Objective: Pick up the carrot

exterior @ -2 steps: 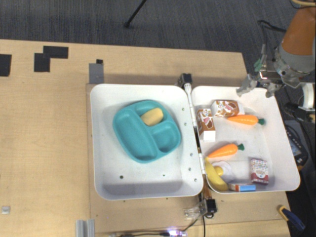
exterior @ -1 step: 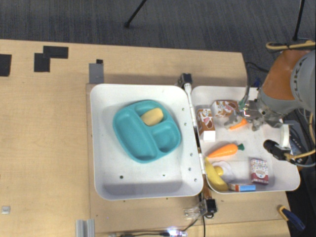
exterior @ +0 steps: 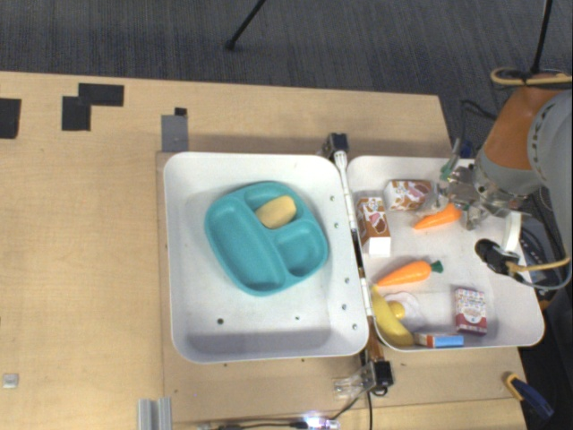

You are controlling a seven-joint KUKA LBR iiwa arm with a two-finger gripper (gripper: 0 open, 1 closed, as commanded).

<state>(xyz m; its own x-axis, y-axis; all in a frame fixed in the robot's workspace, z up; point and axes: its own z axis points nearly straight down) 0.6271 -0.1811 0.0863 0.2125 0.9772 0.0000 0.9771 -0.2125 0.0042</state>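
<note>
From above, the grey arm's claw (exterior: 467, 206) sits over the right white bin (exterior: 528, 330), its fingers closed on the thick end of a small orange carrot (exterior: 436, 219). A second, larger orange carrot with a green top (exterior: 407, 274) lies loose near the bin's middle, apparently untouched. Beside it are a yellow banana (exterior: 390, 321) and a small red carton (exterior: 470, 310). The left white bin (exterior: 183, 240) holds a teal divided plastic plate (exterior: 255, 249) bearing a yellow potato-like lump (exterior: 276, 210).

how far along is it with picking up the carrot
Done: the gripper has reached the right bin, at the end of the smaller carrot. In hand: closing on it; a firm hold isn't visible. Left: lifting it. The bigger carrot lies untouched.
</note>
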